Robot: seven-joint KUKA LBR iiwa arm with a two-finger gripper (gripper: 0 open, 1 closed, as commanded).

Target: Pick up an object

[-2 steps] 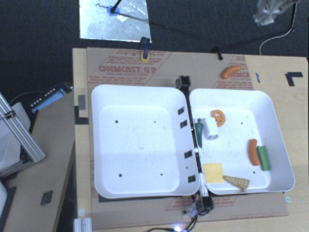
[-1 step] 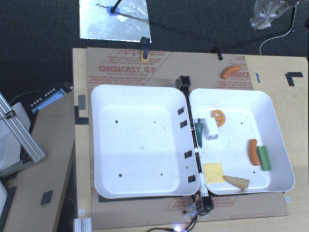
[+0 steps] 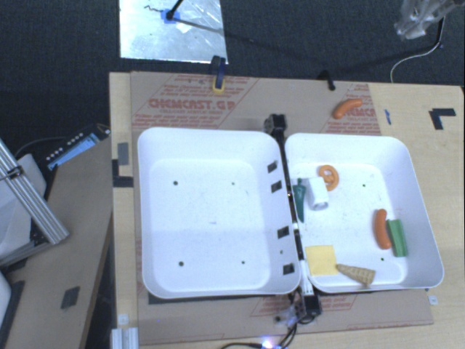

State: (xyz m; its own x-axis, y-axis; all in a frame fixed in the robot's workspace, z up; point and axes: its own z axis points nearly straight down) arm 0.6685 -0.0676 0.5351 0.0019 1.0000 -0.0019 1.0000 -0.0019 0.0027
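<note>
The gripper [image 3: 423, 9] hangs blurred at the frame's upper right, grasp state unreadable. In the right bin [image 3: 414, 167] lie an orange sausage [image 3: 381, 228] touching a green stick [image 3: 397, 238].

Even, bright light; slight softness
</note>
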